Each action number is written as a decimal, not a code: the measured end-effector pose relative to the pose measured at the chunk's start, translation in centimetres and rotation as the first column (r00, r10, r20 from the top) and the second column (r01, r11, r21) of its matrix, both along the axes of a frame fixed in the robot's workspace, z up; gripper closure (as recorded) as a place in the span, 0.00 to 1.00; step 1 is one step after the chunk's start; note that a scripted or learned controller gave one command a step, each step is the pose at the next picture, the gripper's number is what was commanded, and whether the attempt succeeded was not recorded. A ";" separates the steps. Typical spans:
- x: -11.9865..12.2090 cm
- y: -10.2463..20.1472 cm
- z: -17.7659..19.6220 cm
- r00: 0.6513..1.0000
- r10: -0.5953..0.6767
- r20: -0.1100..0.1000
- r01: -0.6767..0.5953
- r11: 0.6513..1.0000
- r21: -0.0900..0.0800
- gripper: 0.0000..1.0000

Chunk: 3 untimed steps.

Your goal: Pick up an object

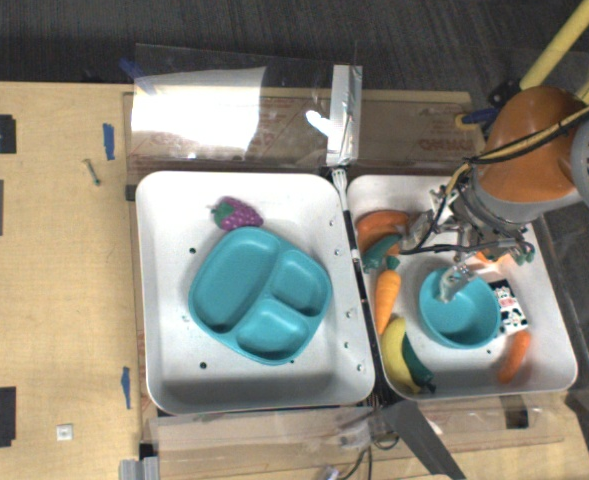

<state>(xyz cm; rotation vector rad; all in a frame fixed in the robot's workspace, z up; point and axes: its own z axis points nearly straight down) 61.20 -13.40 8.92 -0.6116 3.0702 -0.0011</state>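
Arm: grey iiwa (534, 158) with its orange band, reaching in from the right over the right bin (559, 363).
Gripper: the gripper (458, 280) hangs just above the teal bowl (461, 313), over its upper left rim.
Jaws: cannot tell from where I stand (cables and the wrist crowd that spot), and nothing shows between them.
Nearest object: the teal bowl, directly under the tool, so by my judgement it is the likeliest target.
Other candidates: a carrot (386, 295) just left of the bowl, long axis running up and down the bin; a banana (398, 353) below it, lying much the same way; an orange piece (515, 355) at the bowl's lower right.
Key relation: the bowl's rim lies straight below the jaws, so a short descent looks enough.
Left bin: left bin (164, 368) holds a teal divided plate (261, 295) and purple grapes (236, 214), well apart from the arm.
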 end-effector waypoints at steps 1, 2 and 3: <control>-5.0 1.8 0.1 1.000 -0.026 0.001 0.026 1.000 -0.001 0.00; -4.4 1.8 1.7 0.999 -0.027 0.018 0.027 1.000 -0.002 1.00; -0.8 6.7 17.5 0.977 -0.212 0.006 0.212 0.977 0.003 1.00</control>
